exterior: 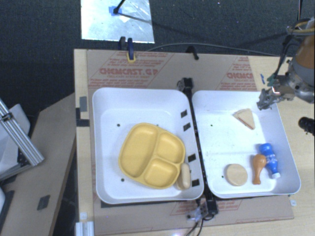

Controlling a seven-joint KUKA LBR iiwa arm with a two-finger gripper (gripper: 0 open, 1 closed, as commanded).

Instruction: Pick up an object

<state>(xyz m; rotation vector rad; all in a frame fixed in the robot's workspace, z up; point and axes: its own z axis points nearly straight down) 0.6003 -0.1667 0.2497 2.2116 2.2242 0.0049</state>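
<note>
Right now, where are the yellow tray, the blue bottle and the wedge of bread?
yellow tray [150, 154]: camera view, on its large left compartment.
blue bottle [268, 156]: camera view, on the middle of its body.
wedge of bread [245, 118]: camera view, on its flat top face.

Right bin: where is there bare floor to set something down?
Bare floor fills the right bin's left and middle, between the wedge and the round disc. The front right corner is crowded: disc, drumstick, blue bottle. The gripper hovers at the back right rim.

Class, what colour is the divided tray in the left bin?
Yellow: the divided tray, seen in the camera view.
</note>
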